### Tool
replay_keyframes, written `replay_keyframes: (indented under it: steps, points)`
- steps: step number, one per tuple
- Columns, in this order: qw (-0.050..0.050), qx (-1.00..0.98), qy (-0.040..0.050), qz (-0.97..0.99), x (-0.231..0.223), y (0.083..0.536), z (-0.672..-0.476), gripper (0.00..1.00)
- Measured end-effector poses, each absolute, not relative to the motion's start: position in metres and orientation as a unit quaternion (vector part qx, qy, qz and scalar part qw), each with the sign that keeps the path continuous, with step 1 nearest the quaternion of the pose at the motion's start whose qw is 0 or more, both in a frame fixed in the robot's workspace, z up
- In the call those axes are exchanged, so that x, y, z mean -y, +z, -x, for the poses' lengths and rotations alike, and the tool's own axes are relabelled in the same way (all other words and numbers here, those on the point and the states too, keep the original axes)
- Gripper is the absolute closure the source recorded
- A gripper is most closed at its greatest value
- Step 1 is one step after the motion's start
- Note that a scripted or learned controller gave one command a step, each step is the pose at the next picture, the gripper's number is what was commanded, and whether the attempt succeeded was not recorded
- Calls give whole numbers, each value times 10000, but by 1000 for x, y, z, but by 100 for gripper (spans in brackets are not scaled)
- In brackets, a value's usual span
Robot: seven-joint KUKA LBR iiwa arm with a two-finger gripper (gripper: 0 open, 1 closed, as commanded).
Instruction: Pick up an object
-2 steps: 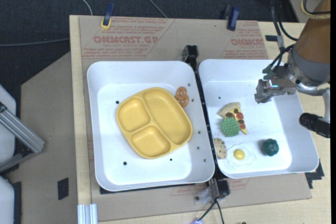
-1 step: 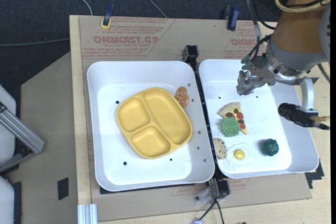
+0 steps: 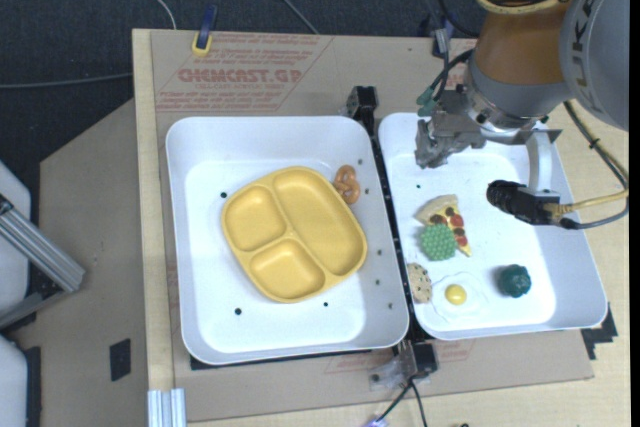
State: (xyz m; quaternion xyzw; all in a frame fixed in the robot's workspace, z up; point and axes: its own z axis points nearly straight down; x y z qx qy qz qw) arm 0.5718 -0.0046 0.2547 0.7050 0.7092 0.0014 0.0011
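From the camera above, the gripper hangs over the far part of the right bin; whether its fingers are apart or together I cannot tell. The nearest thing is the toy pizza slice, lying flat near the bin's left wall and touching the green broccoli. It looks light, stiff and thin, probably slippery plastic, so a hold across its narrow edges seems best. It is tan with red spots.

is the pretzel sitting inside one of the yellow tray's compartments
No: the pretzel lies on the left bin's white floor, just past the upper right edge of the yellow tray.
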Motion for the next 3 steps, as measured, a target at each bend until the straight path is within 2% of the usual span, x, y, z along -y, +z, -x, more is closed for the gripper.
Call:
replay_keyframes:
  steps: [1, 2, 3]
  points:
    - [10, -7089, 14, -7053, -38, 249, -600, 100]
    - [9, -7089, 12, -7053, -90, 238, -613, 100]
    - [12, -7076, 6, -7066, -92, 233, -622, 100]
